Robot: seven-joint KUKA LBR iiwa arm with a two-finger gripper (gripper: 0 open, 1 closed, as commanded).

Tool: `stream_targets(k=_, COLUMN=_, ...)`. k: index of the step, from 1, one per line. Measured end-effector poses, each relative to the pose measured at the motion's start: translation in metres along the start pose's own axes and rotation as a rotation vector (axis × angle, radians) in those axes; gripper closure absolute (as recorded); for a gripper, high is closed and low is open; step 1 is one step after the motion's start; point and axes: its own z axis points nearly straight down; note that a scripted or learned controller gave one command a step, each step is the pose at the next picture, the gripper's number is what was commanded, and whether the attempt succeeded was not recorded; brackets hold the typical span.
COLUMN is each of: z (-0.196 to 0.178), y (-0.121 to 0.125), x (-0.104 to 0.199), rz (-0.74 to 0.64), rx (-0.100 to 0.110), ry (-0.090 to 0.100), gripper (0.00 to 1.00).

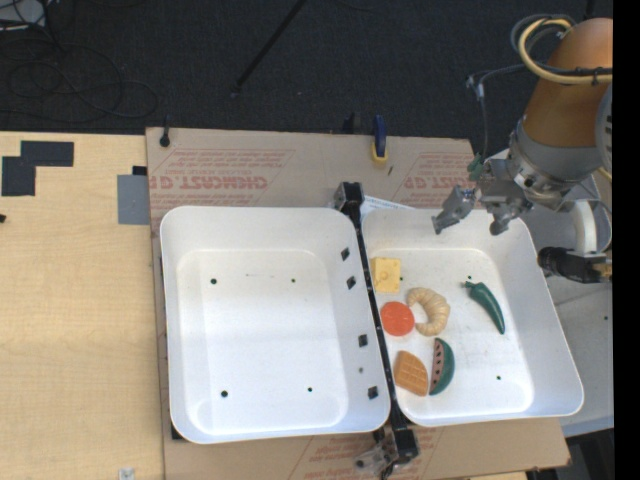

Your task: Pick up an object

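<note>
End effector position: I've got the end effector (478,211) up at the upper right of the frame, hanging over the far rim of the right bin (560,368), near its upper corner.
End effector state: two fingers splayed apart, one toward frame left, one toward frame right, with nothing between them. It carries no load, as I read it.
Candidates: all the pieces sit in the right bin, below the end effector in the frame. Green pepper (487,304) at centre right, by itself; yellow block (386,274) by the divider; curled pale shrimp (431,310) touching the orange disc (397,318); bread piece (411,372) and watermelon slice (442,365) side by side lower down.
Nearest target: the green pepper, I judge. It lies almost straight down the frame from the end effector, well apart from the rest.
Long axis: the pepper runs diagonally, upper left to lower right.
What the move needs: in my judgement, come down frame, descend, and set the fingers across that diagonal.
Left bin (190,388): not my concern for this pick.
</note>
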Motion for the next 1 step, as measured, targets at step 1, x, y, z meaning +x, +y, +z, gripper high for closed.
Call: stream_targets(k=1, z=0.1778, y=-0.0317, x=0.0036, rz=0.002, rx=0.004, ry=0.0, gripper=0.0)
